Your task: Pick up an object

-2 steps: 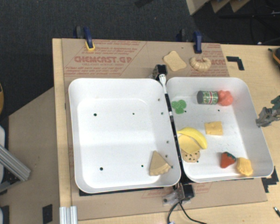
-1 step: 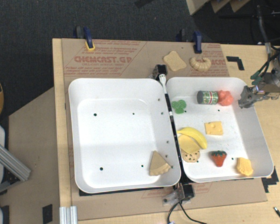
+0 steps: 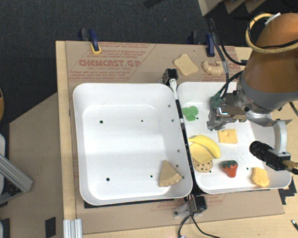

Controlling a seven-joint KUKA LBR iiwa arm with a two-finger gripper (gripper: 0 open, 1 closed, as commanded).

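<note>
gripper (image 3: 219,119) hangs over the right bin (image 3: 283,182), cheese square (image 3: 228,136) at its 5 o'clock, probably lining up a grab, fingers' gap can't tell.

**One printed mark legible from here**

I can read a single piece of lettering: red print on the brown cardboard sheet (image 3: 114,58) that lies under the two bins, just above the far rim of the left bin (image 3: 89,95). It seems to read "CHEMCAST G.P", with a line of smaller red print beneath it that is too fine for me to make out. I find no other readable text.
</note>
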